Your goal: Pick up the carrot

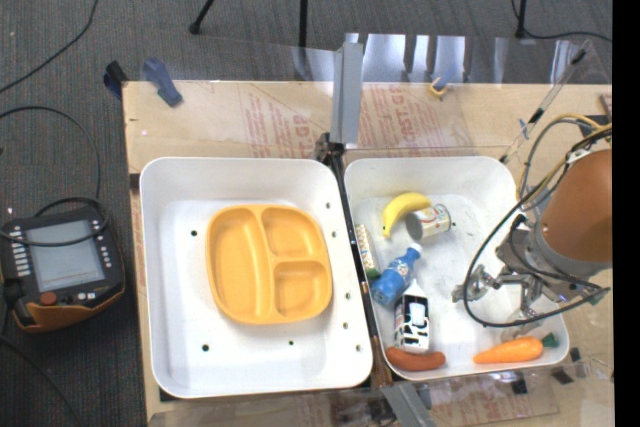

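The orange carrot [509, 351] lies flat in the front right corner of the right bin [470, 177], its green tip pointing right. My gripper [510, 295] hangs over the right side of that bin, just behind the carrot and a little above it, with black cables looped around it. The wrist with its orange band [582, 215] blocks the view from above. Nothing shows held in the gripper.
The right bin also holds a banana [404, 210], a small can [432, 221], a blue bottle [395, 275], a black-and-white bottle [412, 321] and a red sausage [417, 360] left of the carrot. A yellow divided plate [268, 263] lies in the left bin [170, 215].
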`<state>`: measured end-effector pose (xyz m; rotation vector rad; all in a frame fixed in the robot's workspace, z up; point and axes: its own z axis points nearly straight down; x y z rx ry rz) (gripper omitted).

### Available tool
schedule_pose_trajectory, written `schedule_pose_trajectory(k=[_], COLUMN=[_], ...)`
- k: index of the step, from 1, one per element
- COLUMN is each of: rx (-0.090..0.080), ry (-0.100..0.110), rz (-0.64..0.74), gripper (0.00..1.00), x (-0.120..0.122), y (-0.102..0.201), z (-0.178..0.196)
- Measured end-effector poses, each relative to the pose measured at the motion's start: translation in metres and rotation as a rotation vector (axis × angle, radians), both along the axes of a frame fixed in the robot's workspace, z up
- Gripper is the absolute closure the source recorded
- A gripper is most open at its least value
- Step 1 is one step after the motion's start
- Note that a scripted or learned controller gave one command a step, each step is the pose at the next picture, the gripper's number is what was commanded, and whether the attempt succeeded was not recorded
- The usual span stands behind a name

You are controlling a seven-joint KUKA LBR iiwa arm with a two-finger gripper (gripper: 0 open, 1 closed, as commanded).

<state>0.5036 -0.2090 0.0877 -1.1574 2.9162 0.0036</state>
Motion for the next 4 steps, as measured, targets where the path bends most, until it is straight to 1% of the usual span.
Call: schedule_pose_trajectory(k=[1,2,3,4], rx=[0.0,0.0,0.0,0.0], ry=[0.0,0.005,0.003,0.004], rz=[-0.005,-0.374,-0.625,-0.567], gripper=[0.0,0.0,0.0,0.0], x=[-0.015,-0.004,0.004,0.002], y=[-0.004,-0.002,-0.004,-0.002], z=[0.175,0.066,0.122,0.097])
